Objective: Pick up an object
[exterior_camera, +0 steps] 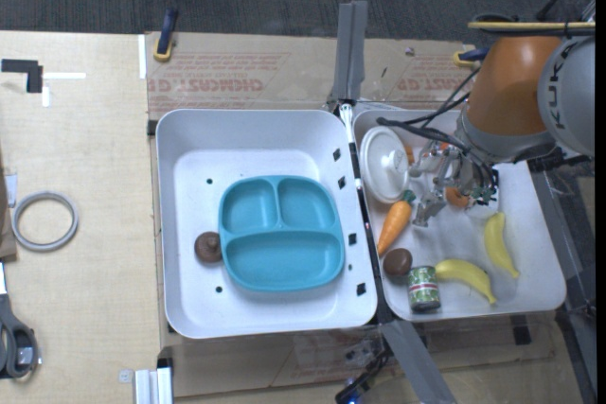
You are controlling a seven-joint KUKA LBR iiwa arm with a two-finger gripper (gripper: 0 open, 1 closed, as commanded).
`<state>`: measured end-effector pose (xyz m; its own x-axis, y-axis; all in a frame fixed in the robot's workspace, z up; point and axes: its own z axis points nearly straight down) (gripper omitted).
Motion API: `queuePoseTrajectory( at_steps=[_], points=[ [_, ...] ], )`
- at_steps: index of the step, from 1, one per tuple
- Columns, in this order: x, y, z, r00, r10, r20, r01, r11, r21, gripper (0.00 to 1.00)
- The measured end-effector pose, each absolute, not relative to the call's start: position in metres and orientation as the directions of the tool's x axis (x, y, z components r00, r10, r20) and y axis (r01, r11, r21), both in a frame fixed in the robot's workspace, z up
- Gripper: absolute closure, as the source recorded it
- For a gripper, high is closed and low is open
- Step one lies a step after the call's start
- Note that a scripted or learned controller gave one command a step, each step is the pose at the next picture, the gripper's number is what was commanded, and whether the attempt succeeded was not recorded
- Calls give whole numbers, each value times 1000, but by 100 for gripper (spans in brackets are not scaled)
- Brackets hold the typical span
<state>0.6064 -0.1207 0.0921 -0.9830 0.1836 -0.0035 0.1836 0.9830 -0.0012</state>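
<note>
From the overhead camera the two-finger gripper hangs low in the right white bin, claw state impossible to tell, probably lining up on the tapered orange plastic carrot leaning just beside it.

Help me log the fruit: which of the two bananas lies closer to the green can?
The lower banana, lying crosswise right beside the green can at the right bin's front. The other banana lies lengthwise near the bin's right wall, farther off.
</note>
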Motion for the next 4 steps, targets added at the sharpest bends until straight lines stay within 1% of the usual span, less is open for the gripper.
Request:
queuePoseTrajectory(
  at_steps=[1, 2, 3, 4],
  points=[
    [553, -137, 92, -938, 347, -1, 347, 938, 0, 0],
    [599, -100, 92, -920, 392, -3, 392, 920, 0, 0],
    [590, -185, 93, -950, 311, -5, 311, 950, 0, 0],
    [515, -221, 93, -977, 212, -3, 212, 977, 1, 0]
  ],
)
